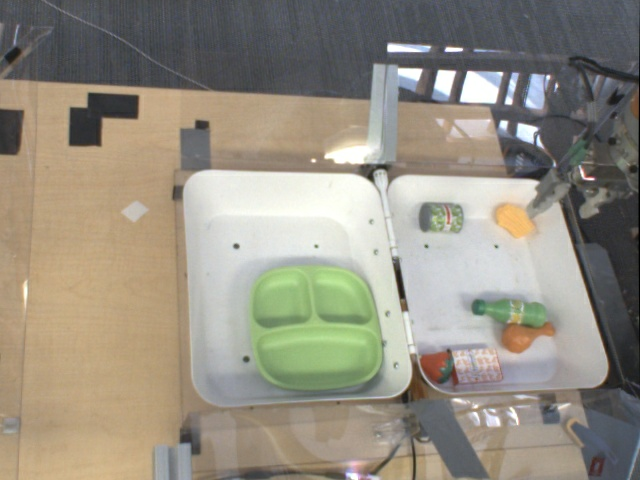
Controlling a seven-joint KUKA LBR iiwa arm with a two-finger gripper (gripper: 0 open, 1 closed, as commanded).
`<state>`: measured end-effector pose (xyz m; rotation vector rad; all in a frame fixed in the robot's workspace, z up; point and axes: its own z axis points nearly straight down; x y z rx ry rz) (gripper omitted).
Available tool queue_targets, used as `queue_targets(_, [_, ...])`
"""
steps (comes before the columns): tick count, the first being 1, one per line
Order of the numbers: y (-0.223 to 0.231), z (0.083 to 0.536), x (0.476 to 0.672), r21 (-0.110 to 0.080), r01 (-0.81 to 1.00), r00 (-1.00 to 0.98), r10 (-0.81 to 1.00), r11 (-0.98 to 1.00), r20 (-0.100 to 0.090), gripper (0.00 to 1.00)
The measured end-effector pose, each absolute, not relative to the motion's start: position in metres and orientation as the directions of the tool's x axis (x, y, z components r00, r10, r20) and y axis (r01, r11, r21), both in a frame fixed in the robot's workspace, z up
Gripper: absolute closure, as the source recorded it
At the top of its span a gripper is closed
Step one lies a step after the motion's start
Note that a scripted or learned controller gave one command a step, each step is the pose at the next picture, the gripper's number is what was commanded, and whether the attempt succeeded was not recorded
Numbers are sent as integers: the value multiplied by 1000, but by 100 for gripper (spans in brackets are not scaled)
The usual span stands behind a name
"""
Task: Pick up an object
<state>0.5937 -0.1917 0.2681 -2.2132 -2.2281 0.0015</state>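
Observation:
The right bin holds several small items. A green-labelled can lies at its far left, and a yellow piece lies at its far right. A green bottle lies near the front, with an orange drumstick-shaped toy just below it. A red and white packet rests against the front wall. My gripper hangs over the bin's far right corner, just right of the yellow piece. It is open, with nothing between its fingers.
The left bin holds a green divided plate towards its front. A metal post stands behind the wall between the bins. Cables and a metal frame crowd the far right corner.

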Motion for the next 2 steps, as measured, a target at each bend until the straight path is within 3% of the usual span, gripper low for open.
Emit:
queue_targets(1, [-152,147,665,-1,989,150,989,-150,0,0])
queue_targets(2, [-137,135,659,10,979,202,979,-202,-1,0])
